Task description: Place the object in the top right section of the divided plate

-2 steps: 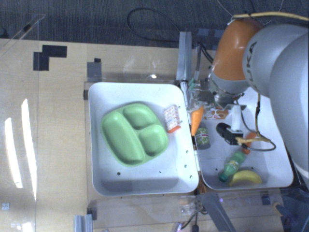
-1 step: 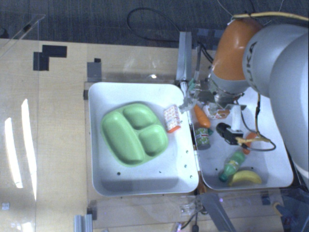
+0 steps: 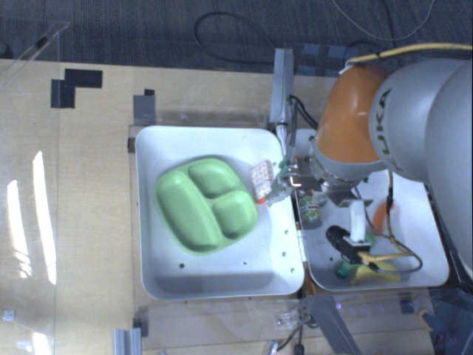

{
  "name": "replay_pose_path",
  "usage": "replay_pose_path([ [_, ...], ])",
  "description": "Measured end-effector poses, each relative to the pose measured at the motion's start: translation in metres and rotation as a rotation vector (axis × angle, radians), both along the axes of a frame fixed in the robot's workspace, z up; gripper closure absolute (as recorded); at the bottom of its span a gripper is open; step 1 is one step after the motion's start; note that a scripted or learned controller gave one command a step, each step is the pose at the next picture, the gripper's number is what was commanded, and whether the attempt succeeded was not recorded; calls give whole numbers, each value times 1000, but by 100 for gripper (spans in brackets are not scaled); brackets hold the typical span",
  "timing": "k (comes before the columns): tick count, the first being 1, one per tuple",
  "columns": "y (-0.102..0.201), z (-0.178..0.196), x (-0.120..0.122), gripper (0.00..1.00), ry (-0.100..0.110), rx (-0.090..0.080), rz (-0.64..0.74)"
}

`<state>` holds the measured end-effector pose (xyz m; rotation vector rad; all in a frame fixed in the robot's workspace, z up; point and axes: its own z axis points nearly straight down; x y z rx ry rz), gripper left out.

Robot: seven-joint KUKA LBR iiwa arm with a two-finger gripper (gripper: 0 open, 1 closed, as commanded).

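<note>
Two shallow white bins sit side by side on a pale wooden bench. In the near part of the right bin, a small green item lies by the near edge. A small orange item sits further back, toward that bin's middle.

The left bin holds a green divided plate, set at an angle in the bin's middle. It has one long section on its left and two smaller ones on its right.

A small white-and-red packet is by the left bin's right edge, just beside the plate's far right rim and outside its sections. The gripper is right next to the packet, over the wall between the two bins. Whether it is open or closed, or has hold of the packet, cannot be told.

The grey arm with its orange band covers the far part of the right bin. Beyond the bench, a black cable loops on dark floor.
</note>
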<state>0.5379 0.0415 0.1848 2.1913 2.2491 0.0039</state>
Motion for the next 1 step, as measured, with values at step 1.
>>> replay_pose_path([
  [1, 31, 0, -48, 0, 1, 1, -101],
])
